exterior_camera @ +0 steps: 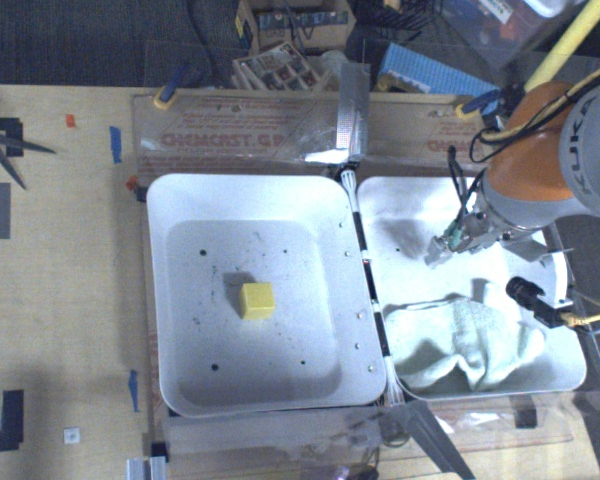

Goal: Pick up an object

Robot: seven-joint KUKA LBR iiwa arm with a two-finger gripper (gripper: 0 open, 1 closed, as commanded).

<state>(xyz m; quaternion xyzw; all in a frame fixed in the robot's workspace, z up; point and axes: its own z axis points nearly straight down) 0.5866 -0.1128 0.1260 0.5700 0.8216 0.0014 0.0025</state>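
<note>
Yellow block (pixel 258 300) lies alone near the middle of the left bin (pixel 180 218), resting flat on the bin floor with a short shadow to its upper left. It is well apart from the arm. Right bin (pixel 400 203) holds a crumpled white cloth (pixel 470 343), which fills its lower half and reaches toward the divider between the two bins. Grey arm (pixel 540 168), with its orange band, enters from the right and hangs over the upper part of the right bin. Gripper (pixel 442 250) points down and to the left, above bare bin floor just above the cloth; nothing is visible between its tips. Whether the fingers are spread or pressed together cannot be told at this sharpness
</note>
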